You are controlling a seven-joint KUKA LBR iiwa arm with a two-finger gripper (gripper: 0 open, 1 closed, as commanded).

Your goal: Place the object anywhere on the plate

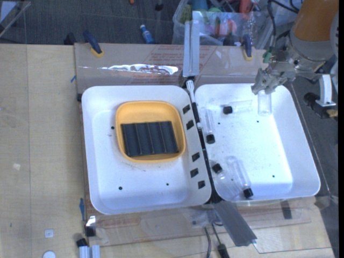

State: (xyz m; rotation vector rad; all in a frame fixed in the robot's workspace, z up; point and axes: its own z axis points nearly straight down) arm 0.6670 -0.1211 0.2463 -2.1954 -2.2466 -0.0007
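Item: clear tube (264, 104), clamped upright in my claw (265, 90) over the right bin's (301, 160) far corner, lifted for carrying. Destination: yellow plate (129, 113), left bin (102, 144), bearing a dark ridged block (149, 138).

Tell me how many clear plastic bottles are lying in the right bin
3, though more may escape notice against the white. One bottle lies near the bin's far side, one along its left wall, and one near the front left corner.
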